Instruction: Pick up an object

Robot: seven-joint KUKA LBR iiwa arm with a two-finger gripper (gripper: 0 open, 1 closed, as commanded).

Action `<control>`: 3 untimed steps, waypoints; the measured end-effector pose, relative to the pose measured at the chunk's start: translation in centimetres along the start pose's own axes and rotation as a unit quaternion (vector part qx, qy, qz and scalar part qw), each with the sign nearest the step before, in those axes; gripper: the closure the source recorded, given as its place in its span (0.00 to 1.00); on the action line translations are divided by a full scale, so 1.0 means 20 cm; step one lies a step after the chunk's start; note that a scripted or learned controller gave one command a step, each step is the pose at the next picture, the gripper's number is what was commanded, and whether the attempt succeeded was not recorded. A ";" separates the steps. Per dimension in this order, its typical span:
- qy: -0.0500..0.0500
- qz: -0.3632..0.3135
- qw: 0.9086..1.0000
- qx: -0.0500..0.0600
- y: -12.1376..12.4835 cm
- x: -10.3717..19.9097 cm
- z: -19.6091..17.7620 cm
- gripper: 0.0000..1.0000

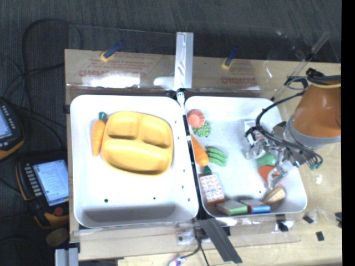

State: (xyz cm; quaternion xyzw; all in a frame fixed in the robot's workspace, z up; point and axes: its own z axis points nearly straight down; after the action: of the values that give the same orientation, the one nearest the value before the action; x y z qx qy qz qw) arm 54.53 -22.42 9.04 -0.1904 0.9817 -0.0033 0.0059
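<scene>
Gripper point(270, 155) down in the right bin point(233, 107), over a green and orange toy vegetable point(267, 165) near the bin's right wall; finger state cannot be told; likely grasp step, next needing a closure then lift.

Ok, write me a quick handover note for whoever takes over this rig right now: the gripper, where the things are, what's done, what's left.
Gripper: low in the right bin, over a green and an orange-red piece near its right wall; whether it grips anything cannot be told.
Left bin: yellow divided tray with a carrot beside it.
Right bin, left side: tomato, peas, second carrot, green pod, patterned box. Front wall: flat blocks, bread-like piece.
Done: arm has reached the bin.
Left: lift one object clear and confirm the grasp.
</scene>
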 end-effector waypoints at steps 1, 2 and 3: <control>0.002 -0.019 1.000 -0.001 -0.02 -0.03 0.00 0.00; -0.009 0.018 1.000 0.004 0.08 0.15 -0.02 0.00; 0.000 0.053 0.999 0.001 0.13 0.04 0.00 0.00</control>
State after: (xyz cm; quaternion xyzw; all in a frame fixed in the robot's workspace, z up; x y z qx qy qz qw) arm 52.77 -20.29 9.08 -0.1379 0.9904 -0.0035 0.0064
